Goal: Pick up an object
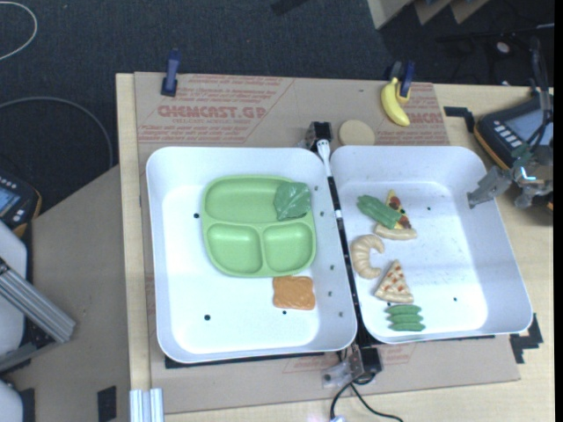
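The hand sits at the right edge of the right bin, just over its rim; whether it is released or clenched cannot be told, and nothing shows between its parts. In the right bin, near its left wall, lie a green leaf piece touching a pizza slice, a croissant, a second pizza slice and green beans near the front edge. The left bin holds a green tray with a lettuce leaf in its back right corner, and a toast just in front of the tray. A banana and a cookie lie on the surface behind the bins.
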`<state>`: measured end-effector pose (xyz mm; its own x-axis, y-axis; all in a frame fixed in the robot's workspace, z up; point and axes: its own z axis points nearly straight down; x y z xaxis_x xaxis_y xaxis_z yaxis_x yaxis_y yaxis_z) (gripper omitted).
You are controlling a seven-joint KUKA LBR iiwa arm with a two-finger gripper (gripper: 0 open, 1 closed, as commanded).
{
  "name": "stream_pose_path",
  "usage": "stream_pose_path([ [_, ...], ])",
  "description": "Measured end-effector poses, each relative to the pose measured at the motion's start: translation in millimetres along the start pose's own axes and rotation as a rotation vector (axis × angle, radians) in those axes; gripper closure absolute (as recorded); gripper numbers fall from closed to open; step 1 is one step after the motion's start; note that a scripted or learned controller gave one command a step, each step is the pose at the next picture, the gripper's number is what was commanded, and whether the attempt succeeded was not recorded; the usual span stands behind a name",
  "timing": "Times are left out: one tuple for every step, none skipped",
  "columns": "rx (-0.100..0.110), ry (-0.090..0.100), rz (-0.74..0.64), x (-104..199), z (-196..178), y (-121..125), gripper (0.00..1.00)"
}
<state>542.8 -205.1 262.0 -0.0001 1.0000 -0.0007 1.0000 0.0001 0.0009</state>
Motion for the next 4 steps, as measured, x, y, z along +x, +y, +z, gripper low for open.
stream_pose_path([
  [0.015,0.009,-0.005,72.3,117.0,-41.2,0.00],
  [0.000,0.004,-0.007,139.2,75.4,-53.2,0.00],
  [0.005,0.004,-0.004,180.2,77.3,-64.3,0.00],
  [-0.021,0.003,-0.004,209.8,-197.1,-61.8,0.00],
])
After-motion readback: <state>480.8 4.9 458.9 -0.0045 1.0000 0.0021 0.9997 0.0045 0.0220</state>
